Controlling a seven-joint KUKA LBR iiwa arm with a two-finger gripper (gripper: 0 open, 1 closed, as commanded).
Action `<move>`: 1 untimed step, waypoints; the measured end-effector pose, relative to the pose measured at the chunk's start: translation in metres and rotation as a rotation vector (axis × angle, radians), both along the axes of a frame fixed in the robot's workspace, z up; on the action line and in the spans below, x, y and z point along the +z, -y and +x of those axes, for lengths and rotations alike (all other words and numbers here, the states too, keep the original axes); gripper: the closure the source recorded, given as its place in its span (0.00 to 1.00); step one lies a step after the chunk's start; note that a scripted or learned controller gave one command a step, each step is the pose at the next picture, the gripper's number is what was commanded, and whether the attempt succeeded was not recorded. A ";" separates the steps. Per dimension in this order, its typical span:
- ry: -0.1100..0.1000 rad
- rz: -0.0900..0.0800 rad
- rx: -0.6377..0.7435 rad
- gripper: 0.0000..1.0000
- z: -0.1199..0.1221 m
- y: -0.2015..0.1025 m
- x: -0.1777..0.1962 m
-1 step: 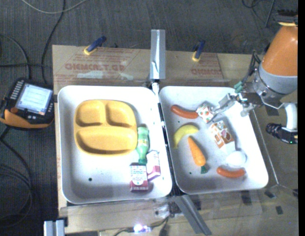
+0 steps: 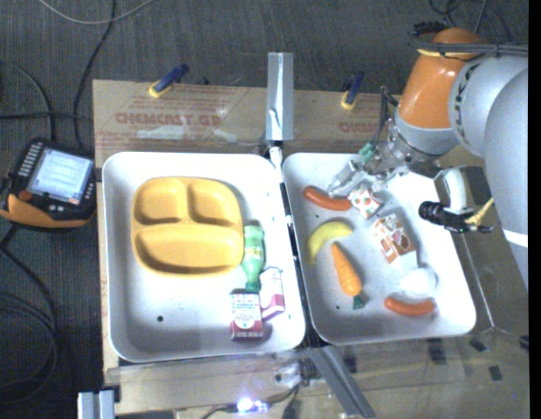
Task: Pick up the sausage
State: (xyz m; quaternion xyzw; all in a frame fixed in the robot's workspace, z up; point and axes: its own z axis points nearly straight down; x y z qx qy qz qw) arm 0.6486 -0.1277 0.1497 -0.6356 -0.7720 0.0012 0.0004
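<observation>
Two orange-red sausages lie in the right bin. One sausage rests near the bin's back left, the other sausage near its front right corner. My gripper hangs low over the back of this bin. It is just right of the back sausage's right end and above a small strawberry-print carton. Nothing visibly sits in it. The grey arm with its orange band comes in from the upper right.
The right bin also holds a banana, a carrot, a second small carton and a white egg. In the left bin are a yellow divided tray, a green bottle and two small cartons.
</observation>
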 end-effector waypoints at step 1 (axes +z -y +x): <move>0.013 -0.005 0.047 0.00 0.009 -0.021 -0.060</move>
